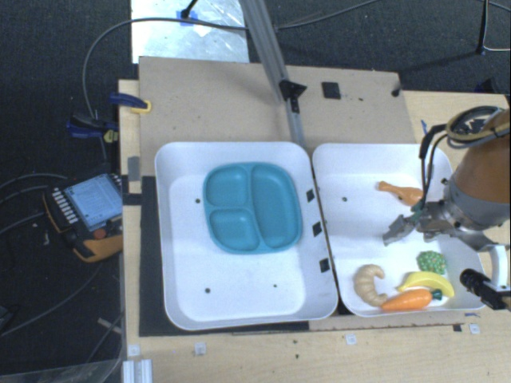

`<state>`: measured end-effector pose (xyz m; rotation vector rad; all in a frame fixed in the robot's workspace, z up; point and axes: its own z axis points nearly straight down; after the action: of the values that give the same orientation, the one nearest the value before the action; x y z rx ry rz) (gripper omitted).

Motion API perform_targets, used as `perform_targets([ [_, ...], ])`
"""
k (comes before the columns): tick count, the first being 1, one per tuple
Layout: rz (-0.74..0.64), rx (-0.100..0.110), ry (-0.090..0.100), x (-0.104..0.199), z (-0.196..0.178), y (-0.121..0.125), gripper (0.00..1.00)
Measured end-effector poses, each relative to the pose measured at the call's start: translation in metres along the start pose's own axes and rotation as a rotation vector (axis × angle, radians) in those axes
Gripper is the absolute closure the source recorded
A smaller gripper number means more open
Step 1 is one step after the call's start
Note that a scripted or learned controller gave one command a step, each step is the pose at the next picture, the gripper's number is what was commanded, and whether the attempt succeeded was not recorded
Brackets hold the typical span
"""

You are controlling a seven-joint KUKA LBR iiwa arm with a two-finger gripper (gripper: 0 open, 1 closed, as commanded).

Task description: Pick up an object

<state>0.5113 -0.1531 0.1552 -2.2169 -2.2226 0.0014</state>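
My gripper (405,220) hangs over the middle of the right bin (351,166), open with nothing between its fingers. One grey finger (394,232) points down-left; the other sits close to an orange drumstick-shaped toy (398,189) just above it. Toy food is clustered in the bin's near right corner: a green broccoli (431,261), a yellow banana (426,282), an orange carrot (406,300) and a beige croissant-like piece (369,283). The gripper is up and to the left of this cluster and touches none of it.
The left bin (180,286) holds a blue divided plate (252,207). A grey pole (267,42) slants down to the bins' far edge. My arm's orange band (485,170) covers the right bin's right side. Cables and a handheld device (86,214) lie off the bench, left.
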Motion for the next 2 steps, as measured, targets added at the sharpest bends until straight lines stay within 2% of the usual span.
perform_targets([
  [1, 0.002, 0.001, 0.0, 0.0095, 0.0582, 0.0004, 0.0],
  [2, 0.003, -0.007, -0.001, 0.009, 0.0679, 0.0027, 0.0],
])
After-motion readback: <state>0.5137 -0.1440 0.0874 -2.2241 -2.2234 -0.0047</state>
